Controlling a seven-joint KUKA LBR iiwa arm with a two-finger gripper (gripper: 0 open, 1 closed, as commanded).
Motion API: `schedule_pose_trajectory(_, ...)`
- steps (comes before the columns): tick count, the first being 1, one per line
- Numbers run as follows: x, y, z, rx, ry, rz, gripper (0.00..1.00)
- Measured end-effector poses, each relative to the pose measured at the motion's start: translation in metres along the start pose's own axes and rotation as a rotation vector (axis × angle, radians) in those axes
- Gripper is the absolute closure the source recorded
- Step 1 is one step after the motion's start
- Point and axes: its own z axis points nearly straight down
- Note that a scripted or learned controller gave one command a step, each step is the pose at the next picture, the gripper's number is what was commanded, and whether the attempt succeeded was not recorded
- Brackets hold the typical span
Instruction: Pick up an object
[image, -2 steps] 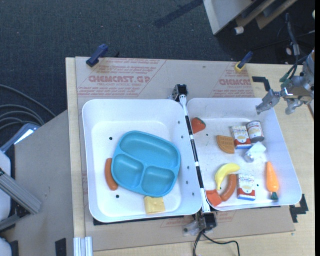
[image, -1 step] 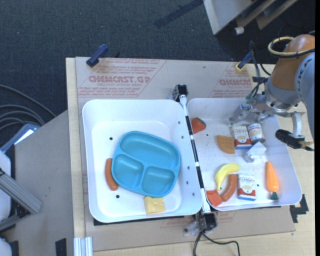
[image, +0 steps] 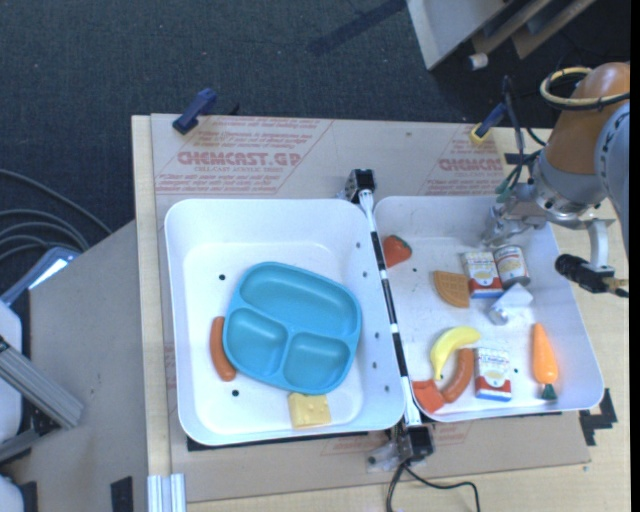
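One curved glossy plastic banana (image: 453, 347)

Red print reading "CHEMCAST GP" ran across the brown protective paper sheet (image: 240, 158) under the bins; smaller lines beneath it stayed illegible.

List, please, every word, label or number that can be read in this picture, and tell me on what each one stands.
"CHEMCAST GP": red print on the brown board behind the left bin, top left.
The same red print at the board's top right, near the yellow clamp: partly covered, too blurred to read.
Smaller red lines under each print: too small to read.
Labels on the small cartons and the can in the right bin: too blurred to read.
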Motion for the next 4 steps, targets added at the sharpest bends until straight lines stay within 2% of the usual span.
schedule_pose_trajectory(1, 0.0, 0.0, 0.0, 0.0, 0.0, 0.0, 0.0)
schedule_pose_trajectory(2, 0.0, 0.001, -0.01, -0.002, -0.002, -0.001, 1.0)
schedule_pose_trajectory(3, 0.082, -0.001, 0.01, 0.002, 0.001, 0.003, 1.0)
schedule_pose_trajectory(4, 0.081, -0.001, 0.01, 0.002, 0.001, 0.003, 0.0)
